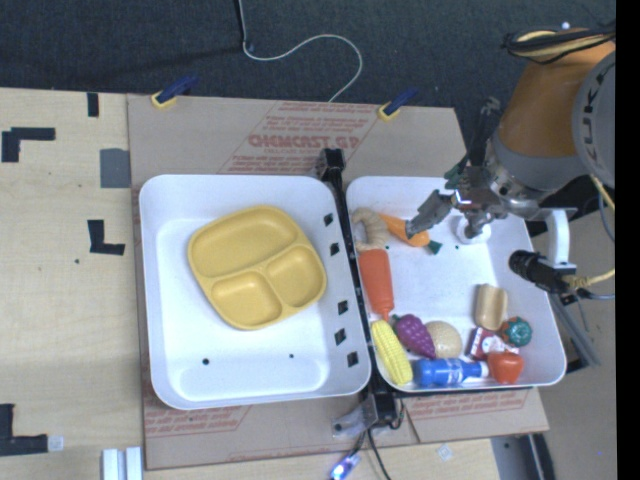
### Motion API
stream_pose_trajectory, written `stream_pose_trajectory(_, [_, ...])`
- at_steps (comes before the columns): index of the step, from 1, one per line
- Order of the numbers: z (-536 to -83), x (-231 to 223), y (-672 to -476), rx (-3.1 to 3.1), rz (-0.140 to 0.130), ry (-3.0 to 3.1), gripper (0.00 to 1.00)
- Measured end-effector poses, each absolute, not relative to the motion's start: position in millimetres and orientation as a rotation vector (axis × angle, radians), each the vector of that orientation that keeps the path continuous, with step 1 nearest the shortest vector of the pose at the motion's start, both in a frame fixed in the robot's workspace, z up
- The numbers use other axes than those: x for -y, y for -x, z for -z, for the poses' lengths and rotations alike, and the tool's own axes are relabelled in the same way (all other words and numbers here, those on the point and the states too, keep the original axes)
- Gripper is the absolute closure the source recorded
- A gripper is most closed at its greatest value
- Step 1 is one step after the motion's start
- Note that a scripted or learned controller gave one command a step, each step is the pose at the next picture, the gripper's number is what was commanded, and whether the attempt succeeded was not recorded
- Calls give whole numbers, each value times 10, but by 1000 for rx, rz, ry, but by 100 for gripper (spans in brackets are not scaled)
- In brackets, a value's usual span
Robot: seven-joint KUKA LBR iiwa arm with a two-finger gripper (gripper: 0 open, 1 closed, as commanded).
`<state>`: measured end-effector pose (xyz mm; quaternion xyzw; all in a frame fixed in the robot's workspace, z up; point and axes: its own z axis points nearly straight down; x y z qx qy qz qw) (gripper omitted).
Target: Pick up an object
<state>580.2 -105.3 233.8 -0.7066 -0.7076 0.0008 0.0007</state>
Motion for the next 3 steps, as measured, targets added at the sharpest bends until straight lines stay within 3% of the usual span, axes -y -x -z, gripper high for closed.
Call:
stream_pose_trajectory(1, [-2764, 762, -5001, 2221, -2, 2216, 0])
stream_pose_trajectory(2, [-2837, 772, -5033, 2221, -4, 2217, 100])
stream_pose_trajectory(3, [-2347, 287, -4818, 2221, -6, 2214, 100])
